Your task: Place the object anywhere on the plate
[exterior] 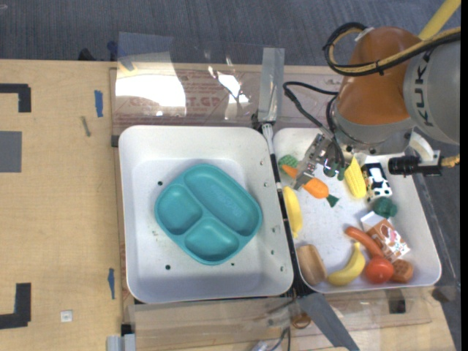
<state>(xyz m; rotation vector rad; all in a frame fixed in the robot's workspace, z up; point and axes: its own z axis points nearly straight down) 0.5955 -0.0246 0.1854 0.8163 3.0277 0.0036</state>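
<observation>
end effector (316, 164) over right bin's upper-left corner, grip state cannot tell | toy carrot (313, 187) just below, long axis left-right | plate (208, 212) leftward, in left bin

Teal plate (209, 212) in left bin (139, 269), gripper (313, 161) over toy carrot (313, 188)
</observation>
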